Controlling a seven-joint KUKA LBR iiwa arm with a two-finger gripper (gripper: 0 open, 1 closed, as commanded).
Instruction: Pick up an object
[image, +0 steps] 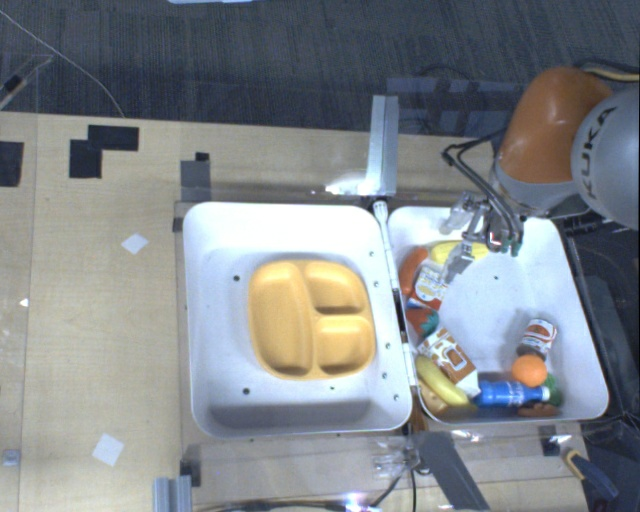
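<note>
On the arm (600, 140), "KUKA" reads above the right bin (575, 300).

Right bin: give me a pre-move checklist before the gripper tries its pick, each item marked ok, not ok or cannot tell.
1. Gripper is over the right bin, near its back left part: ok.
2. Something pickable lies beneath it: ok, a yellow object and an orange-labelled packet sit there.
3. Nothing held between the fingers yet: cannot tell, they are too small and blurred.
4. Target stands apart from its neighbours: not ok, the items by the left wall touch or overlap.
5. Front cluster, banana, blue bottle and orange ball, lies away from the gripper: ok.
6. Yellow tray in the left bin is out of the arm's way: ok.
</note>
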